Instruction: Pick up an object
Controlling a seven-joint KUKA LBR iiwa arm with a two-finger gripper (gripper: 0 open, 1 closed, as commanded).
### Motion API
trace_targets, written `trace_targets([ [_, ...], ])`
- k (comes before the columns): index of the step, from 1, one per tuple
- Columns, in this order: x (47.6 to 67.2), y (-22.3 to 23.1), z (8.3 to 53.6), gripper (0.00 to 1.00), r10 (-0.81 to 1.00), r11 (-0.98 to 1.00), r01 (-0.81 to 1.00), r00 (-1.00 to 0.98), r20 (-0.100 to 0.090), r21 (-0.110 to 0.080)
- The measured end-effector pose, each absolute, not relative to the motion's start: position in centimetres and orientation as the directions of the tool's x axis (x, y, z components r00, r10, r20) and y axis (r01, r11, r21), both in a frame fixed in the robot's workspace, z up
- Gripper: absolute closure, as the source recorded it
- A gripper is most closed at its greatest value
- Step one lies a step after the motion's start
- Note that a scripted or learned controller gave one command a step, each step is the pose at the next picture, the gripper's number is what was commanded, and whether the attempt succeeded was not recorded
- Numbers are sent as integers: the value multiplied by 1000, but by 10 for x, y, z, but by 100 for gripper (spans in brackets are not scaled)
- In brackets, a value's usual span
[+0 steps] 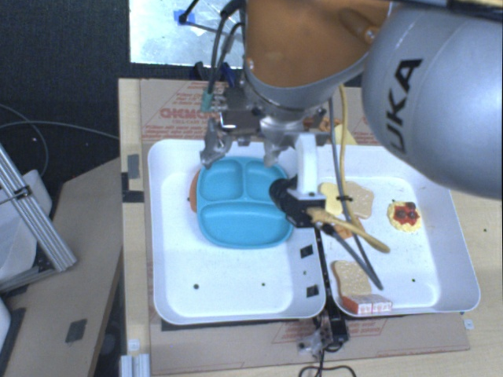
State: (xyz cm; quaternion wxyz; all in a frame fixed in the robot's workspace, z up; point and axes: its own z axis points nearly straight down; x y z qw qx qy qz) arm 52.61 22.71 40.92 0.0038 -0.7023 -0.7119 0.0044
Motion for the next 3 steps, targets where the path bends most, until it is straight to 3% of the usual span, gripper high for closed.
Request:
trace_targets([
  [1, 508, 235, 542, 0, 1000, 7, 1000, -7, 7, 12],
  [2, 509, 235, 546, 100, 1000, 9, 1000, -9, 4, 5],
  [3, 576, 234, 449, 100, 1000, 0, 1000, 0, 1, 3],
])
